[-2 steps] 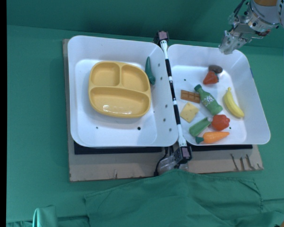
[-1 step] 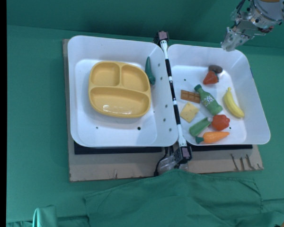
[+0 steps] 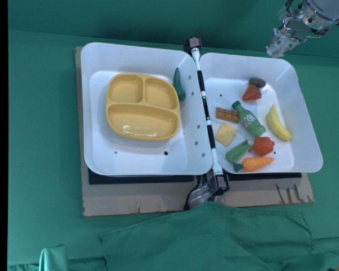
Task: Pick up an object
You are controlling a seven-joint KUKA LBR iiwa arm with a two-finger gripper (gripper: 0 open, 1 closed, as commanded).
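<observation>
My pincer [image 3: 281, 45] hangs at about one o'clock of the scene, above the far right corner of the right bin [image 3: 305, 151], and nothing sits in it; whether it is wide or narrow I cannot tell from here, for it is small and pale against the bin's rim. So the task has hardly begun, as I judge it: nothing is lifted, and every candidate lies in the right bin. Nearest to me, at twelve o'clock in that bin, is a red strawberry [image 3: 251, 93] touching a dark lump [image 3: 257, 82] just behind it. Toward the centre lie a brown wafer [image 3: 227, 115], a green bottle [image 3: 248, 119] on its side and a yellow cheese [image 3: 226, 134]. At three o'clock is a banana [image 3: 279, 124], well apart from the rest. At six o'clock a cucumber [image 3: 238, 151], a tomato [image 3: 263, 145] and a carrot [image 3: 254, 164] crowd together. The left bin [image 3: 96, 151] holds a yellow plate [image 3: 142, 106] and, at its two o'clock, a dark green pepper [image 3: 178, 83]. What is left is everything: choose one, descend, close, lift. The banana looks the least crowded choice.
</observation>
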